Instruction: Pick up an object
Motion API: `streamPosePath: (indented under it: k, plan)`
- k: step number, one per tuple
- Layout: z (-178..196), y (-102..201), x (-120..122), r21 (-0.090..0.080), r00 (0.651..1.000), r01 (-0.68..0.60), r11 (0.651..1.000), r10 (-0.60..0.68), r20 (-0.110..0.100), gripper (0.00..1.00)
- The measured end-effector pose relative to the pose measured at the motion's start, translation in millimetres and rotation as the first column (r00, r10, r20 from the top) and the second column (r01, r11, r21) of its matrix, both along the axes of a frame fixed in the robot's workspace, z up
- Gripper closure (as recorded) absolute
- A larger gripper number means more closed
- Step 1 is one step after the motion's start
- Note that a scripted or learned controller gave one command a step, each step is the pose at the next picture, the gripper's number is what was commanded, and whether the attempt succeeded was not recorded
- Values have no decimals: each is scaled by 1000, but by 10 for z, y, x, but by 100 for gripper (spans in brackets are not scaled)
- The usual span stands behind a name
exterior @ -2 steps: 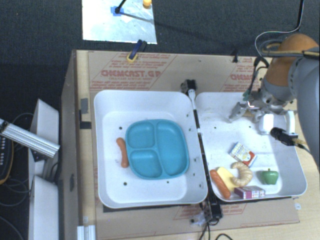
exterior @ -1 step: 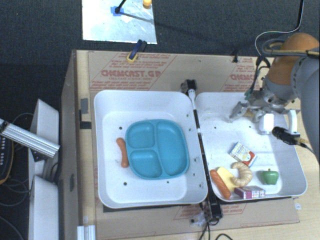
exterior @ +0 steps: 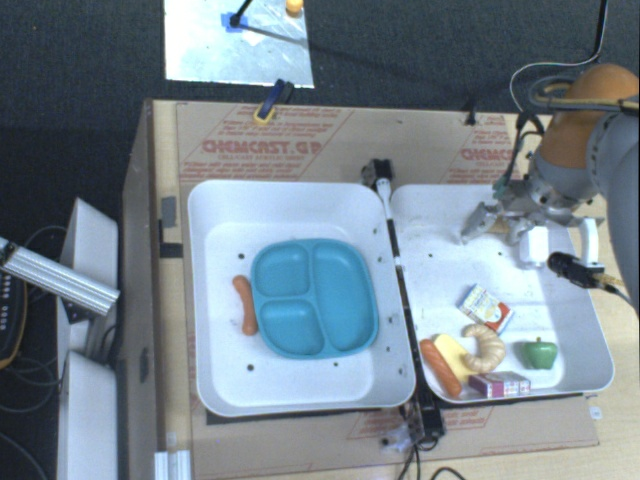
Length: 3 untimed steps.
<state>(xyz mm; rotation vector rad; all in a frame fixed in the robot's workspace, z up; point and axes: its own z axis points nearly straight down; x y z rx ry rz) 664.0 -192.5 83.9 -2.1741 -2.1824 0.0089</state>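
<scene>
The gripper [exterior: 505, 223] hangs over the far part of the right bin [exterior: 440, 268], its arm [exterior: 580, 128] entering from the right; whether its jaws are apart or together cannot be told. Nothing is seen held. The pickable objects lie at that bin's near end, well apart from the gripper: a small carton [exterior: 486, 308], a croissant [exterior: 487, 346], a green pepper [exterior: 539, 352], a carrot [exterior: 440, 365] and a purple box [exterior: 500, 385]. The left bin [exterior: 215, 268] holds a blue divided plate [exterior: 314, 297] with a sausage [exterior: 244, 304] beside it.
</scene>
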Motion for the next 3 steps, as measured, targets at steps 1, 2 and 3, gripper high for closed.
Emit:
streamPosePath:
  k: [1,2,3]
  plan:
    - [153,-56,1,-15,1000,1,1000,-1,14,0]
    - [8,-120,55,-38,999,0,999,2,50,0]
    - [12,275,55,-39,999,0,999,2,51,0]
